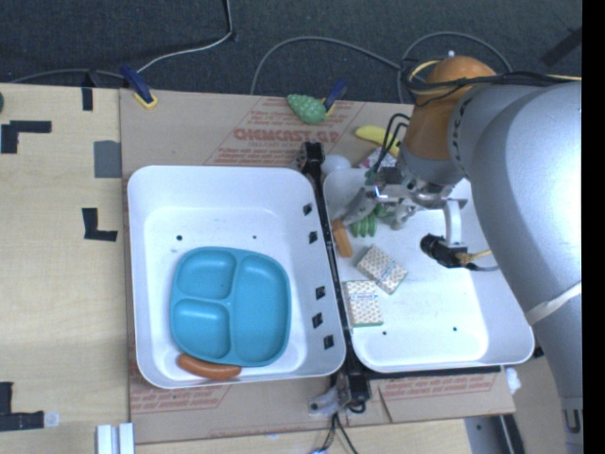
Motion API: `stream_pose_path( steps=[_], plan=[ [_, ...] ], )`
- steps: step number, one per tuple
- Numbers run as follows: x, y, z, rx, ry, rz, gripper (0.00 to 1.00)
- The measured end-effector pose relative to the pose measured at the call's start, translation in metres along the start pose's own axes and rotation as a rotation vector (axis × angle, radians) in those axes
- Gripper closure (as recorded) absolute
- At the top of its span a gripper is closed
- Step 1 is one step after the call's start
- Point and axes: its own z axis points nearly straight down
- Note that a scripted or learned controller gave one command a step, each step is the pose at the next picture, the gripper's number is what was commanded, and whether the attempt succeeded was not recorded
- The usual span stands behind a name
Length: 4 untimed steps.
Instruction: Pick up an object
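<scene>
My gripper (376, 200) is low over the back left part of the right bin (444, 339), under the orange-banded wrist (430, 126). Just below it lie a green item (365, 221) and a small orange piece (342, 243) against the bin's left wall. Two patterned packets rest nearer the front: one tilted (383, 268), one flat (365, 303). A yellow banana-like thing (374, 136) pokes out behind the wrist. Nothing can be seen between the gripper's tips from this angle.
The left bin (151, 253) holds a blue divided plate (231, 305) and an orange sausage shape (209, 368) at its front edge. A green lump (307, 108) sits on the cardboard behind the bins. A black cable end (444, 250) hangs beside the arm.
</scene>
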Motion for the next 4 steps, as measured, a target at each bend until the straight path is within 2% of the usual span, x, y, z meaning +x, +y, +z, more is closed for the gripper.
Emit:
stream_pose_path(
  steps=[1,2,3,4],
  plan=[
    [-0.003,0.0,0.0,0.001,0.008,-0.002,0.0],
    [-0.001,0.0,0.0,0.0,0.004,-0.001,0.0],
    [0.003,-0.013,-0.003,-0.033,-0.002,-0.006,0.0],
    [0.0,-0.006,-0.002,-0.026,0.003,-0.007,0.0]
  ],
)
